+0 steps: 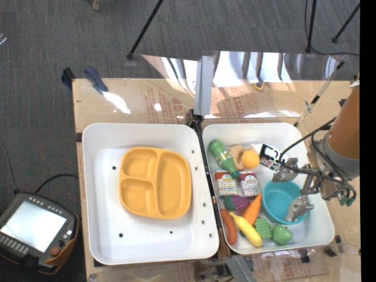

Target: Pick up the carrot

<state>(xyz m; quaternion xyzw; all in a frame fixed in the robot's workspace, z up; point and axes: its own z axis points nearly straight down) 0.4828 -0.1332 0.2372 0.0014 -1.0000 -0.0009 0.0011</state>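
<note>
**Ana:** In the right-hand bin [320,213] on the bench, there's a heap of toy food. The carrot [254,208] is the small orange cone near the middle of it, lying tilted, its narrow tip pointing up toward a teal bowl [281,200] just beside it.

**Ben:** What's crowding it?

**Ana:** A purple bunch of grapes [237,202] touches its upper left side. A yellow banana [248,230] lies under its wide end, with a red-brown sausage [228,225] beyond that. Above sit two small cans [237,184], a green bottle [222,157] and an orange ball [250,159]. A bumpy green piece and a green apple [282,234] lie lower right.

**Ben:** And the arm?

**Ana:** It reaches in from the right. The gripper [299,187] hangs over the teal bowl, near the carrot but apart from it. Its fingers [301,205] are spread, with nothing between them.

**Ben:** How would the carrot handle, do you think?

**Ana:** My guess is light, hollow plastic: stiff, smooth, a bit slippery, not fragile. Being tapered, it may squirt out if pinched near the tip. I'd judge the thicker middle the best spot, fingers closing across its width, though the grapes and bowl leave little room on either side.

**Ben:** And the other bin?

**Ana:** The left bin [100,157] holds a yellow divided plate [156,183], well apart from everything.
</note>
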